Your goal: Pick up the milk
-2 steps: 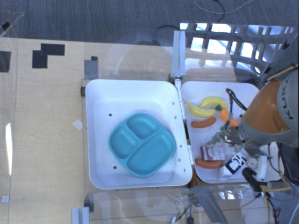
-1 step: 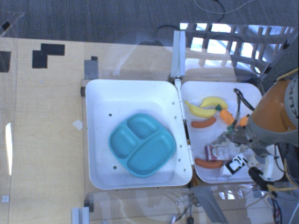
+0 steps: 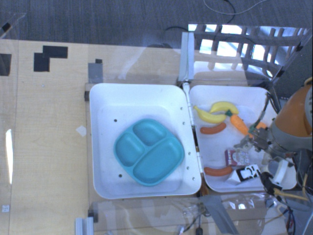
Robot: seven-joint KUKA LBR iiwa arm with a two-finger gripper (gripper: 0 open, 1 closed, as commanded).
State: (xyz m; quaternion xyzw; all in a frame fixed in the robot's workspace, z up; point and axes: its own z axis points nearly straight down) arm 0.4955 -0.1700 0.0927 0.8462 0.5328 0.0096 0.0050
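Lying at the near edge of the right bin [image 3: 215, 146], the milk [image 3: 248, 173] rested beside a sausage [image 3: 218, 170]. Just beyond, the arm [image 3: 293, 126] reached in from the right, wrist bent low over a red packet [image 3: 235, 156]. Whether the jaws were open or closed could not be determined. Bananas [image 3: 217, 111] lay farthest.

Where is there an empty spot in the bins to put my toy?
Most room is in the left bin, on the white floor above and left of the plate. In the right bin, a small patch lies between the upper sausage and lower sausage. The rest is crowded: bananas, carrot, milk and the gripper.
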